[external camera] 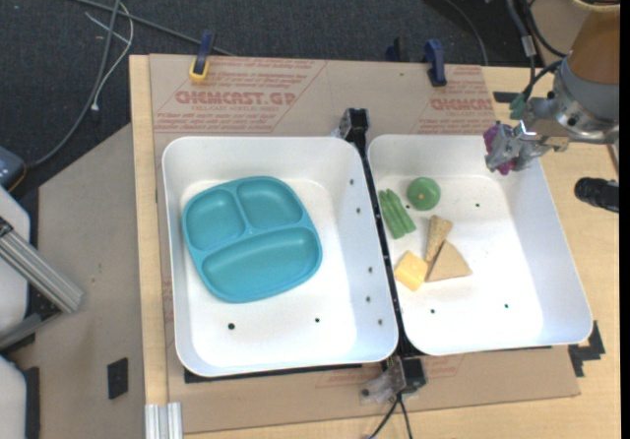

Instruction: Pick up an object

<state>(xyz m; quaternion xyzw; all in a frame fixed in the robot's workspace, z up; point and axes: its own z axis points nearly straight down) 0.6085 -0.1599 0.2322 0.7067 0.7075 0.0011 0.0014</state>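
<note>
My gripper [506,150] hangs over the far right corner of the right bin [551,260], shut on a small purple object [502,159] that shows between its fingers. Lower in that bin lie a green ball [423,193], a long green piece [397,213], a yellow block [410,271], a tan wedge [450,263] and a tan stick [436,232]. They cluster toward the bin's left side, well apart from the gripper.
A teal divided plate [253,236] lies in the left bin [187,309]. A black divider clamp [353,122] sits between the bins at the far edge. Blue clamps [204,51] [434,61] hold the cardboard base. Cables run across the dark floor behind.
</note>
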